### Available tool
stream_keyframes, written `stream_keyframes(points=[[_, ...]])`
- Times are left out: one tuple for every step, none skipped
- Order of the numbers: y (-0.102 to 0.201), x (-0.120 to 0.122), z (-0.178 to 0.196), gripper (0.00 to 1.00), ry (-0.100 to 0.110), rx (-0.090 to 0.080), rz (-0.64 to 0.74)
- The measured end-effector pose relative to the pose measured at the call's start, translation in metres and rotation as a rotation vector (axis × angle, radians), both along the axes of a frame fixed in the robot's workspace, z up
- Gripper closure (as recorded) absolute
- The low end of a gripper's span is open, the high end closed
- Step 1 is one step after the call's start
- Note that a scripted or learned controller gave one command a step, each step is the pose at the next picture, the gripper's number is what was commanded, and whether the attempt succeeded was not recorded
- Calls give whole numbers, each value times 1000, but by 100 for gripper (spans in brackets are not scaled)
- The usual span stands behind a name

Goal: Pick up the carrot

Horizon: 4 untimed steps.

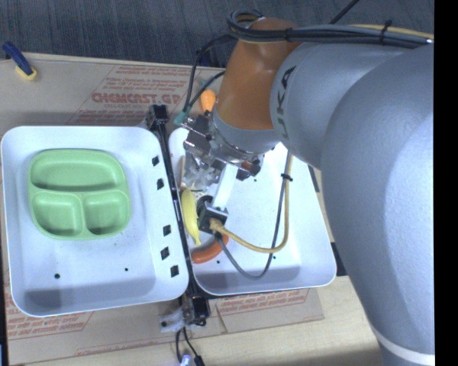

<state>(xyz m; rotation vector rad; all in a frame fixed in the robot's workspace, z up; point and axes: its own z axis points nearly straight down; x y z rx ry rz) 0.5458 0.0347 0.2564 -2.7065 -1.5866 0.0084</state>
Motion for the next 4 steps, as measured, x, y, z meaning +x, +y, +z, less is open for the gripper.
stream_keyframes(points=[[-69, 23, 31, 100, -3, 0, 23], [-76, 34, 13, 100, -3, -2, -416], [-6, -20, -66, 100, 2, -2, -469], [-6, -19, -56, 100, 5, -2, -464]])
